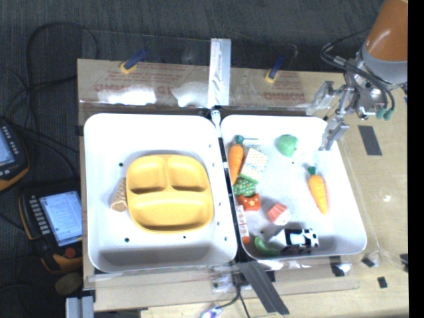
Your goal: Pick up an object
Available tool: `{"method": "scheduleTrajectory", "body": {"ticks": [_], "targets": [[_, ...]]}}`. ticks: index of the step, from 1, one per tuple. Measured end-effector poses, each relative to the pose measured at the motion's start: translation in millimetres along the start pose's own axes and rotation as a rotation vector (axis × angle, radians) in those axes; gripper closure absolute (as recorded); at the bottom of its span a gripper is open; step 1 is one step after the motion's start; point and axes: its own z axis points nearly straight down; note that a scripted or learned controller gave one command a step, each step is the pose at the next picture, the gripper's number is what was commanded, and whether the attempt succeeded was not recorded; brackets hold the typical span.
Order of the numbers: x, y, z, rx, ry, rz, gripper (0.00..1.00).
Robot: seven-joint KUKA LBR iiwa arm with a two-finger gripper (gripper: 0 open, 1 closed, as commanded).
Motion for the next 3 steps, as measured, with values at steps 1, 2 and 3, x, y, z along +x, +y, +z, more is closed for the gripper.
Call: {"method": "scheduleTrajectory", "body": {"ticks": [1, 2, 3], "targets": [[54, -21, 121, -0.001, 0.002, -0.048, 0.00], [64, -43, 186, 0.000, -0.009, 0.034, 0.00], [62, -42, 174, 0.005, -0.014, 0.031, 1.00]]}}
